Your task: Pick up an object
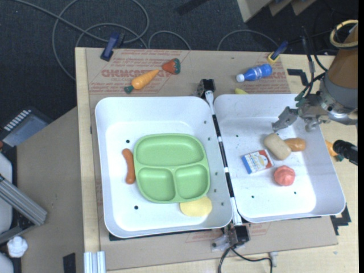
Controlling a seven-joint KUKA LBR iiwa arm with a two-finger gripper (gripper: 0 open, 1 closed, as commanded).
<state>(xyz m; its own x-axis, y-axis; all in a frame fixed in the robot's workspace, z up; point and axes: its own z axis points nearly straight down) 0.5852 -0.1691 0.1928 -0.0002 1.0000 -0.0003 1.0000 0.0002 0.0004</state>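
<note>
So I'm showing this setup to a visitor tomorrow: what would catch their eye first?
Probably the green tray, a divided one in the middle of the left bin, with a sausage to its left. Next, the gripper over the right bin, just above a bread roll, a red ball and a small carton. Behind the bins lie a toy carrot and a blue bottle.

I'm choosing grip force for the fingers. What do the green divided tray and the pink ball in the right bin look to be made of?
The green divided tray looks like rigid moulded plastic with a matte finish: uniform colour, smooth rounded compartment edges, soft highlights. The pink ball looks matte and slightly uneven in tone, perhaps foam or soft rubber; the view leaves it open.
</note>
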